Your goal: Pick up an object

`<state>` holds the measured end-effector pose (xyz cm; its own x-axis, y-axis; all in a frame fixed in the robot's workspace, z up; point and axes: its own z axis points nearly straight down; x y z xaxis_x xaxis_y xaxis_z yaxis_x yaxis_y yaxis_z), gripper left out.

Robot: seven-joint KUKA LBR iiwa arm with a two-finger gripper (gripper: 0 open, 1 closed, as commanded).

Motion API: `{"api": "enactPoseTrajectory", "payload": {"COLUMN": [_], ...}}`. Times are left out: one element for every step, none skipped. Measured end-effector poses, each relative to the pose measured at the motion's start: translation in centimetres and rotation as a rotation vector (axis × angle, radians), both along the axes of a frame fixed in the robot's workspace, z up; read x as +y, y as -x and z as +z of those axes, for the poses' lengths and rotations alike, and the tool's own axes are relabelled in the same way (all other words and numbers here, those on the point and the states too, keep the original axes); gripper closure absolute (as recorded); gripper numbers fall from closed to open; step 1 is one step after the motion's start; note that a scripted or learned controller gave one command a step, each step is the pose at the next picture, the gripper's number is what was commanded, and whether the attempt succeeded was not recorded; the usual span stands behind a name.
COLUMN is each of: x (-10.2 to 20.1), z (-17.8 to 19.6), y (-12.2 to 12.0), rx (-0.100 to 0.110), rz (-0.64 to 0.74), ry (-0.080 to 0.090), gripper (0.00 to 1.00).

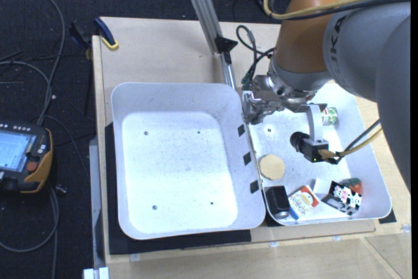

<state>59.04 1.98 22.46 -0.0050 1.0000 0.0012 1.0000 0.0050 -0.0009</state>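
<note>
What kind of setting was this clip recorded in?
Most likely a robotics lab test cell. A grey and orange arm reaches over two white bins on a wooden bench, a teach pendant lies on the dark floor, and cables trail nearby.

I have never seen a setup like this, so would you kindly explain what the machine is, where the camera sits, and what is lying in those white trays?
This is one picture from a fixed camera above a bench, looking down at a slant. The big grey and orange shape entering from the right is a robot arm. Its pincer hangs low over the right bin, near that bin's left wall; I see nothing held in it. Two shallow white bins sit side by side. The right bin holds small items: a tan round disc, a black block, a red and white packet, a black and white patterned item and a small green and white can. The left bin shows just its speckled floor.
</note>
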Motion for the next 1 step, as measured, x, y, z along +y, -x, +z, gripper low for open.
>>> {"api": "enactPoseTrajectory", "payload": {"x": [4.81], "z": [-0.90], "y": [2.21], "rx": [0.000], "rz": [0.000], "ry": [0.000], "gripper": [1.00]}}
